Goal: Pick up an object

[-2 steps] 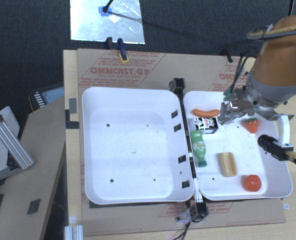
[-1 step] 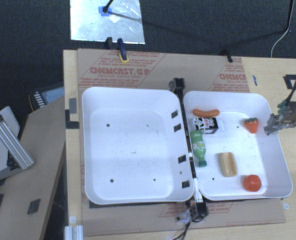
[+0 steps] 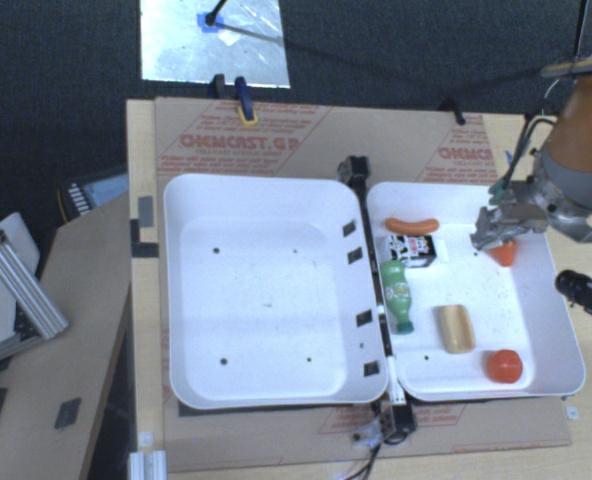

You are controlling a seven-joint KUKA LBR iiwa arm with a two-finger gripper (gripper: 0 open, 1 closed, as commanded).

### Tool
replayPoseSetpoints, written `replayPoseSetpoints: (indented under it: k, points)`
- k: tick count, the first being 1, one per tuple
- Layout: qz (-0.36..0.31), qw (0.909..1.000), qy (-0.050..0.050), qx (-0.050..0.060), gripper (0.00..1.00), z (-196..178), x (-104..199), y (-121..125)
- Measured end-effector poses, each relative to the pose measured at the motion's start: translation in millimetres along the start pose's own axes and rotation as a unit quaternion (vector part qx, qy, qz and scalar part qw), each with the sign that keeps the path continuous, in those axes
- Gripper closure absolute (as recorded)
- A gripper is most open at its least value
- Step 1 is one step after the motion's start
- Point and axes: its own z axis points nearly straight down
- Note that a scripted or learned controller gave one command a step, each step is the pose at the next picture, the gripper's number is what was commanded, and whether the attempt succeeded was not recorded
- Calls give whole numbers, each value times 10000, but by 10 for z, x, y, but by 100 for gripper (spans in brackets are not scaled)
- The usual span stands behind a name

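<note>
Two white bins sit side by side, and all the stuff is in the right bin [image 3: 566, 368]. The gripper [image 3: 498, 230] hangs over its far right part, right above a small orange-red object [image 3: 504, 254]; honestly can't tell if it's gripping it or how it's set. Also in that bin: a hot dog [image 3: 412, 225], a black-and-white packet [image 3: 413, 249], a green bottle [image 3: 397, 295], a tan bread-like block [image 3: 455, 328] and a red tomato-looking ball [image 3: 504, 365] near the front corner.

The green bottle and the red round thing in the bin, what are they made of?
The green bottle lying on its side looks like glossy plastic: light glints off it and it carries a printed label. The red round thing, perhaps a toy tomato, looks like smooth plastic or rubber with a soft shine; which one is unclear.
</note>
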Motion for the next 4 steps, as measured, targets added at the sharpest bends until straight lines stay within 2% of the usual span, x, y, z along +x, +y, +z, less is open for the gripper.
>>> replayPoseSetpoints:
  k: [1,2,3,4]
  points:
    - [-29,10000,15,-32,100,-636,931,262]
    - [-23,10000,21,-37,100,-1366,1729,339]
    - [-8,10000,20,-62,100,-2117,2493,1117]
    - [-7,10000,21,-17,100,-2365,3300,1171]
